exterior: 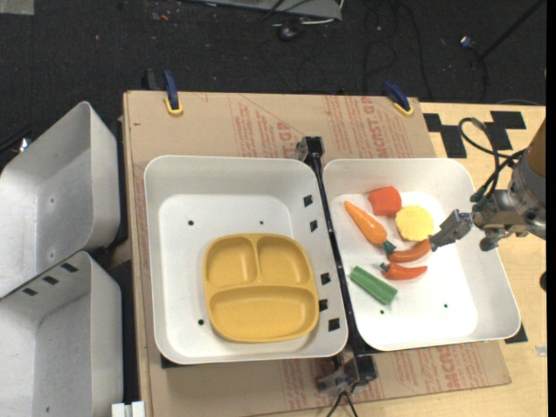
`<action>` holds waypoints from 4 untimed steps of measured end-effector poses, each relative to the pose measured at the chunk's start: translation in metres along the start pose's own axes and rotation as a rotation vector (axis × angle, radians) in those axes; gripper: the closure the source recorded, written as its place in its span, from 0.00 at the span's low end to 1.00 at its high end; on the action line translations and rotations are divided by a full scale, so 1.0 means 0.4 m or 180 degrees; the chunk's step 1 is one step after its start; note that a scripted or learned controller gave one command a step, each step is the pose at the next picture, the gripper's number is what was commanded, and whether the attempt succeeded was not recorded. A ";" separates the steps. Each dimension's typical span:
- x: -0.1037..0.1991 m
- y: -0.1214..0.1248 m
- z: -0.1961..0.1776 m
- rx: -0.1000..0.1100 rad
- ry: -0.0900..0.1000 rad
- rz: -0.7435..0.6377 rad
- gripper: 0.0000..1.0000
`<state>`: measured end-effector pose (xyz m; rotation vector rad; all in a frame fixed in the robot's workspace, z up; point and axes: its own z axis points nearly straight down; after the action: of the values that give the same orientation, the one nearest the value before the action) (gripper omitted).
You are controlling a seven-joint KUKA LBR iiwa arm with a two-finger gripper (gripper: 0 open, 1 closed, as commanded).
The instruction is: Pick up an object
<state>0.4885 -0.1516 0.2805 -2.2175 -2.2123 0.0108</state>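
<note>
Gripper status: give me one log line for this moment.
gripper: in right bin, beside chili | fingers: unclear | holding: nothing seen | tray: left bin | pick: not done

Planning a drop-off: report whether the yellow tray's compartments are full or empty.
Empty: all three compartments of the yellow tray show bare plastic; the toy food lies in the other bin.

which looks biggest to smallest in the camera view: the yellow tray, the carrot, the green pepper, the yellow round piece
1. yellow tray, by far the largest
2. carrot
3. green pepper and yellow round piece: they look too alike in size to rank
</note>
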 end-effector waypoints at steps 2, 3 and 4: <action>0.007 0.005 0.094 -0.0022 -0.0002 -0.0004 0.00; 0.014 0.027 0.216 -0.0022 -0.0002 -0.0004 0.00; 0.024 0.050 0.358 -0.0020 -0.0001 -0.0006 0.00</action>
<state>0.5068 -0.1419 0.1369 -2.2188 -2.2175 0.0040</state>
